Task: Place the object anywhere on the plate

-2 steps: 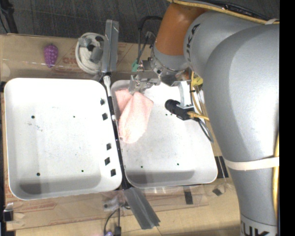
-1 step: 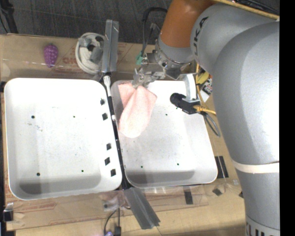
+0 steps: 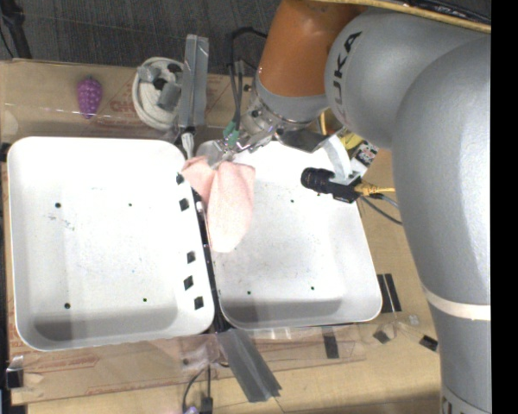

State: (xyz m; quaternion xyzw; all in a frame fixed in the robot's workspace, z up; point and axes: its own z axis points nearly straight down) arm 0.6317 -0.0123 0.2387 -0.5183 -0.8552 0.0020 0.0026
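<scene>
Fingers (image 3: pixel 217 152) pinch pink cloth (image 3: pixel 227 202) (top edge); cloth hangs lengthwise downward.

The bench (image 3: pixel 43 102) is a tan, cardboard-coloured surface running across the frame, bare along its upper left and lower edges. Two shallow white bins sit on it touching side by side: the left bin (image 3: pixel 95 240) fills the left half of the frame, the right bin (image 3: pixel 293 266) the centre. Behind the left bin, at the upper left, lie a small purple grape-like object (image 3: pixel 89 96) and, just right of it, a white coil (image 3: pixel 155 93).
</scene>
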